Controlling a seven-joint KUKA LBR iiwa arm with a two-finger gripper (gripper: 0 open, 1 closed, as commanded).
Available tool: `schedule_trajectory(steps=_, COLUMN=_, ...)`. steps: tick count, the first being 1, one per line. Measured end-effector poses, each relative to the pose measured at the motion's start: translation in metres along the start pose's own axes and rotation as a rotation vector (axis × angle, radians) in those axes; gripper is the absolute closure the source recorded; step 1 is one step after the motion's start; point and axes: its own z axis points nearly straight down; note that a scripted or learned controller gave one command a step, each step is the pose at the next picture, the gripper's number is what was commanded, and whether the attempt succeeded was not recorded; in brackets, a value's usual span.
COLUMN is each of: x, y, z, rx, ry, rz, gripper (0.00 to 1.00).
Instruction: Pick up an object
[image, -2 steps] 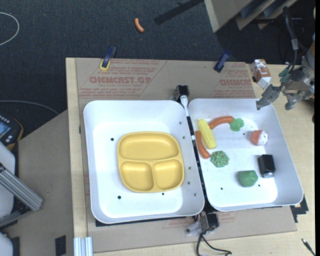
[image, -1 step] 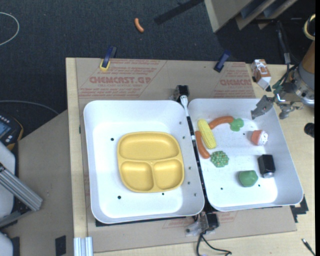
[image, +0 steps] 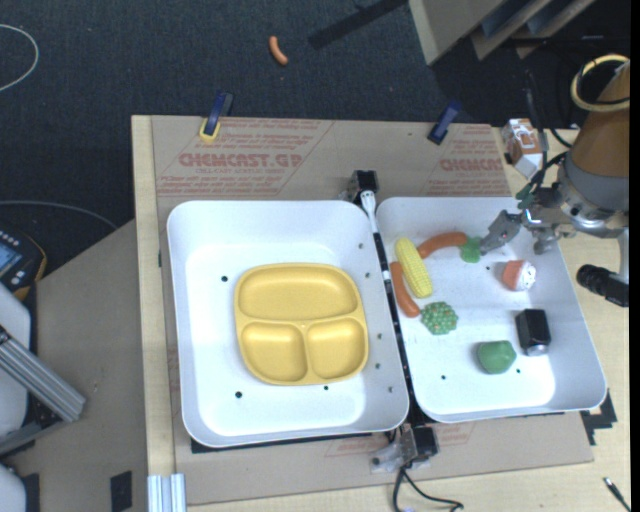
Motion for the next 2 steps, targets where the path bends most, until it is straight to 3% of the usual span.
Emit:
schedule_trajectory(steps=1, x=0.000, y=-0.004, z=0.063, rx=0.001, ry=0.000, rz=0.001, gripper=0.00)
schedule_trajectory(steps=2, x=0.001, y=-0.004, z=0.076, rx=-0.002, ry=-0.001, rz=0.001, gripper=0.00)
